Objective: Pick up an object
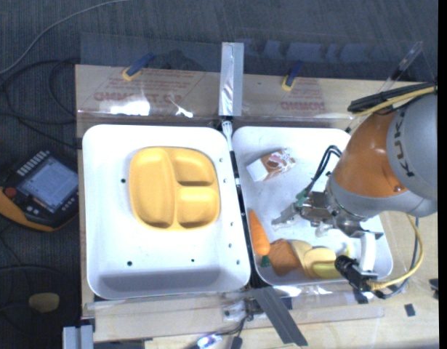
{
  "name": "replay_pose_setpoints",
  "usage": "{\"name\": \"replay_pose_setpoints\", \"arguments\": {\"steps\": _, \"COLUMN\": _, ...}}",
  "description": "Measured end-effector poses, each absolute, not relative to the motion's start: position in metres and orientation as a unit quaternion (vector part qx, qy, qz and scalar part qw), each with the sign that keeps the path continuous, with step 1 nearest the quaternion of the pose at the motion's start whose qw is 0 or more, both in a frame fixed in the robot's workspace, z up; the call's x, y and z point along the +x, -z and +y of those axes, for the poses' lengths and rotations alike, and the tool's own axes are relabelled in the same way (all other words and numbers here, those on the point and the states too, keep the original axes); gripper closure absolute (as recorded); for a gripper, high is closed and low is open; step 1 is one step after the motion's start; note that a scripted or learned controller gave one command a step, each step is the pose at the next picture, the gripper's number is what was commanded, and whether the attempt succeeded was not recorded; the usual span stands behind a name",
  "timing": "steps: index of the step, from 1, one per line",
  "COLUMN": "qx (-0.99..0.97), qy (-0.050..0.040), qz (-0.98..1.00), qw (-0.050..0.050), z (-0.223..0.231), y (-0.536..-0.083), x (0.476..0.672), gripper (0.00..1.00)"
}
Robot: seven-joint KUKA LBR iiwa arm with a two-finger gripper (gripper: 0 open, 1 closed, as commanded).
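My gripper (311, 217) hangs low over the middle of the right bin (368, 140), below the grey arm with its orange band. Just in front of it, at the bin's near wall, lie a pale yellow banana-like piece (316, 259) and an orange-brown rounded object (282, 257). An orange carrot (258, 234) lies along the bin's left wall. A small white and red wrapped snack (272, 163) rests at the back left, apart from the gripper. Nothing shows as held.
The left bin (107, 260) holds a yellow divided plate (174, 187). A metal divider strip (231, 78) stands behind the bins. A handheld pendant (34, 191) and cables lie on the floor to the left.
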State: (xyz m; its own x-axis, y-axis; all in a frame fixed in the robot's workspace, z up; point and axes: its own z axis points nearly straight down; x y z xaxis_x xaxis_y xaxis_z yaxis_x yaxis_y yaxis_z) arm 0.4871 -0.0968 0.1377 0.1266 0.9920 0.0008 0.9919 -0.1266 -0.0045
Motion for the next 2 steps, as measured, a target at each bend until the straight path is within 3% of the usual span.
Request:
{"name": "replay_pose_setpoints", "arguments": {"steps": 1, "qx": -0.762, "qy": -0.0015, "qz": -0.647, "qw": 0.001, "z": -0.0825, "y": -0.1826, "x": 0.5038, "gripper": 0.00}}
{"name": "replay_pose_setpoints", "arguments": {"steps": 2, "qx": -0.762, "qy": -0.0024, "qz": -0.647, "qw": 0.003, "z": -0.0825, "y": -0.1903, "x": 0.5036, "gripper": 1.00}}
